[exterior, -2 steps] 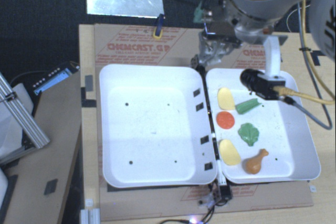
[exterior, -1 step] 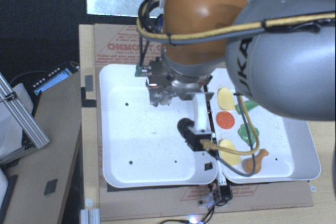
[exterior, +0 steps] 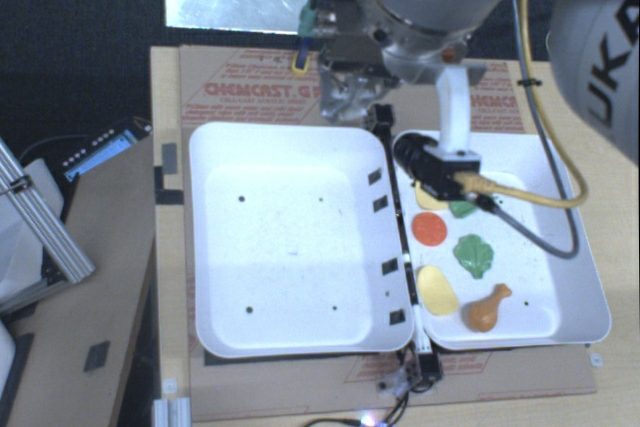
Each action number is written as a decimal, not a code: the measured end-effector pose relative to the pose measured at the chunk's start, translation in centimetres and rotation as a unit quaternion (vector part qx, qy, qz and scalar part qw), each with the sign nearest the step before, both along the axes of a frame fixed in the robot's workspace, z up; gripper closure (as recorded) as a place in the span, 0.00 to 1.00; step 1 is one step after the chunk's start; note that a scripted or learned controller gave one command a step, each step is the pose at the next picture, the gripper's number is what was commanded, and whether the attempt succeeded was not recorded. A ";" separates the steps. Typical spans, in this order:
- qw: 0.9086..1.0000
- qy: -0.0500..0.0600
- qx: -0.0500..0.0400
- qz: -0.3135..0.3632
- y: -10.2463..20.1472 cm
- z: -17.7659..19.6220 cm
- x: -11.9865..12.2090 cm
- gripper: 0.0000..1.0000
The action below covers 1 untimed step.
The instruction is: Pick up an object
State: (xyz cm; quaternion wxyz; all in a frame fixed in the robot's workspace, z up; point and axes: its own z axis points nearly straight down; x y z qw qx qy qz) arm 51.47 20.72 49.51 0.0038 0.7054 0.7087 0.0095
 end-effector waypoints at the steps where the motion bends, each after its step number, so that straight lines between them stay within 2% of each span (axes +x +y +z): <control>1: 1.000 0.006 -0.002 0.001 0.1 4.3 -1.7 1.00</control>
